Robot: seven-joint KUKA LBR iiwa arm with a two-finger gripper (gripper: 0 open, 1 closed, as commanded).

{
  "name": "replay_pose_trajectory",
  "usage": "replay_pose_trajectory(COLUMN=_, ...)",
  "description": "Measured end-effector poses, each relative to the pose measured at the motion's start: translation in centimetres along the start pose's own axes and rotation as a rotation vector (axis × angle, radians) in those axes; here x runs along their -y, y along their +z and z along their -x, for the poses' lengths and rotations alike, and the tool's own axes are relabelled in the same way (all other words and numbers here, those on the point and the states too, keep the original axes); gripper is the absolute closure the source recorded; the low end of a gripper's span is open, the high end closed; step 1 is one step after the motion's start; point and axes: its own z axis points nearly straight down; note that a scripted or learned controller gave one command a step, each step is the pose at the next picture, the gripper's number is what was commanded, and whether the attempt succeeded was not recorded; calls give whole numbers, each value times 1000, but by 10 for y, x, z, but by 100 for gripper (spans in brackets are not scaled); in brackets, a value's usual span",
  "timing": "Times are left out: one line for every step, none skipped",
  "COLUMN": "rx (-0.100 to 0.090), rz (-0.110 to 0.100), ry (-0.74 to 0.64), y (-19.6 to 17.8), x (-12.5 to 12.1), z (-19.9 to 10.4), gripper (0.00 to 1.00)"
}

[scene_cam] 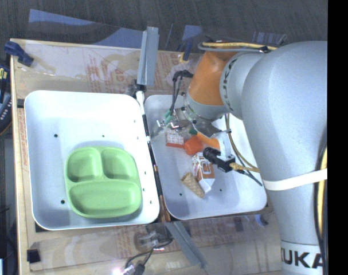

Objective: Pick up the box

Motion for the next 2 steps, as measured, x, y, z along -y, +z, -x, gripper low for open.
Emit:
replay_pose_trajectory(rx=1, rz=1, ry=-4, y=-11, x=-1, z=0, gripper=100)
replay_pose_trajectory(rx=1, rz=1, ry=-4, y=-11, x=-1, z=0, gripper=0)
